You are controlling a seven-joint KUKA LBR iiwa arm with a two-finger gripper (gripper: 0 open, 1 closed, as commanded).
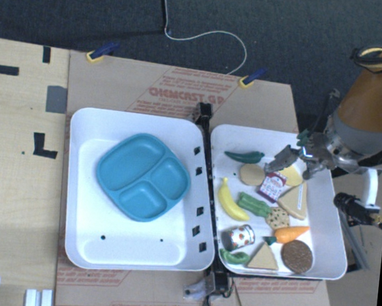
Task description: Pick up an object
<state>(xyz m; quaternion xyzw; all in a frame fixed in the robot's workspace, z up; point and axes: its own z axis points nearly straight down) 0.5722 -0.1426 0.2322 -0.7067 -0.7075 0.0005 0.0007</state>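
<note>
Camera view. Nearest the lens, at the right bin's (339,221) 6 o'clock edge: a tan wedge (264,258), a brown disc (297,256) and a shiny can-like piece (239,238). Above them an orange carrot (290,233), a speckled cracker (277,216), a green pod (254,205) and a banana (228,200). A dark green pepper (245,156) lies at 11 o'clock.

Left bin (79,170): a blue divided plate (143,176), well apart from the arm.

Gripper (299,163) hangs at the right bin's 1 o'clock, fingers spread, one tip by a small red-and-white packet (272,185), nothing between them.

Judgement: approach step, pick not yet made. Likely target is the packet, lying flat and tilted, touching a pale slice (296,201) at its 3 o'clock. Next move calls for descending astride it without catching the slice.
</note>
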